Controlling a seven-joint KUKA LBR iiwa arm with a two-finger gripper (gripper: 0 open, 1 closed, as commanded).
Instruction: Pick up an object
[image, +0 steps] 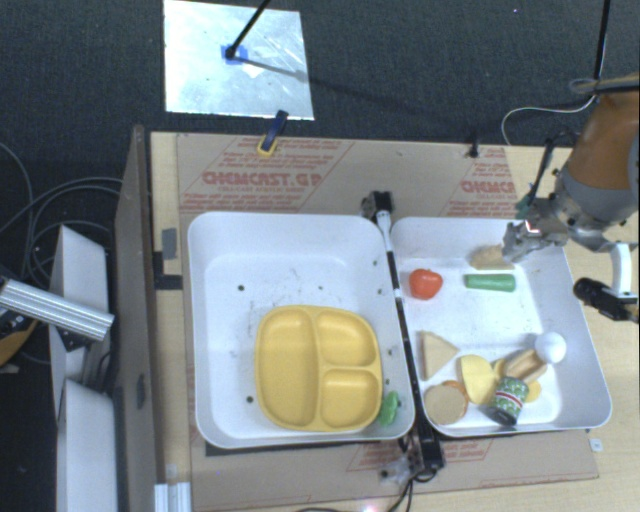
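My gripper hangs over the back of the right bin, right beside a small beige piece that lies against the back wall. Whether it touches that piece is unclear. Just in front lies a green stick-shaped object. A red tomato-like object sits near the bin's left wall. Toward the front lie a tan wedge, a yellow round piece, a tan disc, a small can, a white ball and a tan bottle-like piece.
The left bin holds a yellow divided plate and a small green object at its front right corner. The divider between the bins runs front to back. Cardboard lies beneath both bins.
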